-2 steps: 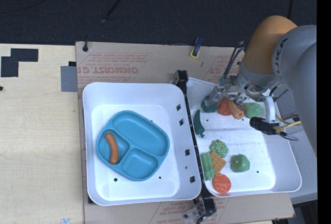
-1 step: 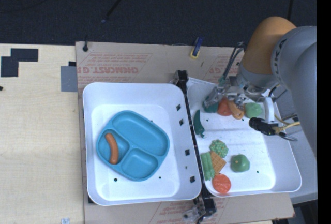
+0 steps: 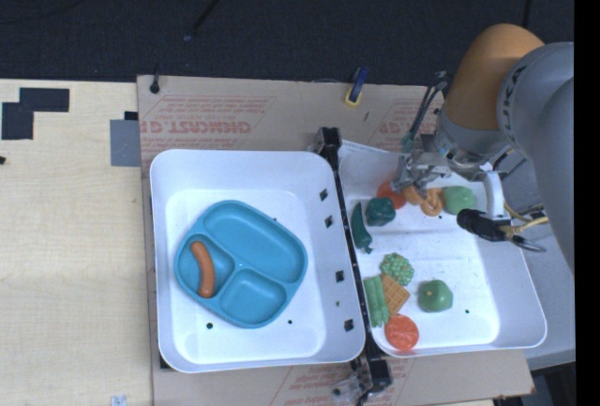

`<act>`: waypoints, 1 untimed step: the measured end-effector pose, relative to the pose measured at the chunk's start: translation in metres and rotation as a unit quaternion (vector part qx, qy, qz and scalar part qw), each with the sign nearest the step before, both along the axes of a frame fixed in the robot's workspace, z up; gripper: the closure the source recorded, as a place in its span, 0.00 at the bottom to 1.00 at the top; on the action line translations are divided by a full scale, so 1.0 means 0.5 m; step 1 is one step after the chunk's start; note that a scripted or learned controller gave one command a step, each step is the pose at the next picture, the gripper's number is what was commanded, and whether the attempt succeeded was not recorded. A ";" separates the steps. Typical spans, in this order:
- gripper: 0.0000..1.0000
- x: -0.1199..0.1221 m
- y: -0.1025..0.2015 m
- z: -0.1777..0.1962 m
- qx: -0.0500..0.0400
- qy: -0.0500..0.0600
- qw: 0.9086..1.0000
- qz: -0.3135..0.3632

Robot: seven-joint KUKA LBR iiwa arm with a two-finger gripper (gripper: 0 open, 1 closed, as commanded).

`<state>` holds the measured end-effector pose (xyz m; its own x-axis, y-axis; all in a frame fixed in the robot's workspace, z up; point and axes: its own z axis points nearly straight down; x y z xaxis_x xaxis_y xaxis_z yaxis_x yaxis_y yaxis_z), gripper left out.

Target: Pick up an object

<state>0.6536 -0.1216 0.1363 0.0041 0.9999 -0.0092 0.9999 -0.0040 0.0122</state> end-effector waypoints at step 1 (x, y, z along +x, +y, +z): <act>1.00 -0.010 -0.006 0.089 0.005 0.005 1.000 0.000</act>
